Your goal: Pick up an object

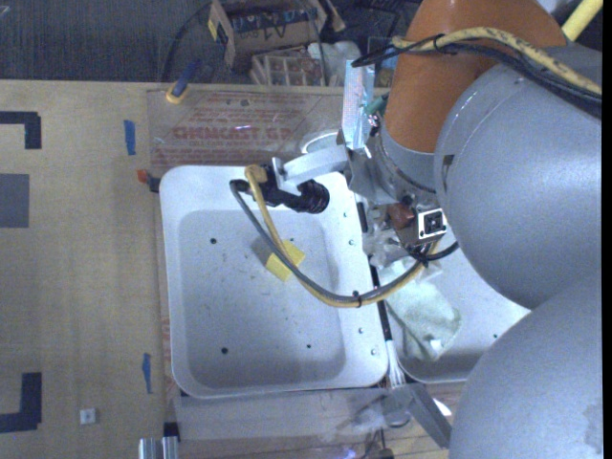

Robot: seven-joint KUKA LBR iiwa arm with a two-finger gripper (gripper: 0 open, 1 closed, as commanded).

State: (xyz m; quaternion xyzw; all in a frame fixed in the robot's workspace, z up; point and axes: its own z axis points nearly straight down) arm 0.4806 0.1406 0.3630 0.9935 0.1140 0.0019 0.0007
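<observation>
Grey arm (516, 161) over rt bin (478, 338), pale crumpled item (426, 314), maybe cloth.

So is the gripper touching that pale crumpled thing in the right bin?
Cannot tell. In the camera view, the arm hides where the gripper would meet the pale crumpled thing.

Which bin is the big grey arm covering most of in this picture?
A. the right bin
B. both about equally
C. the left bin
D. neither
A: the arm hangs over the right bin, leaving a small part of it in sight, while the left bin lies mostly open to view.
</observation>
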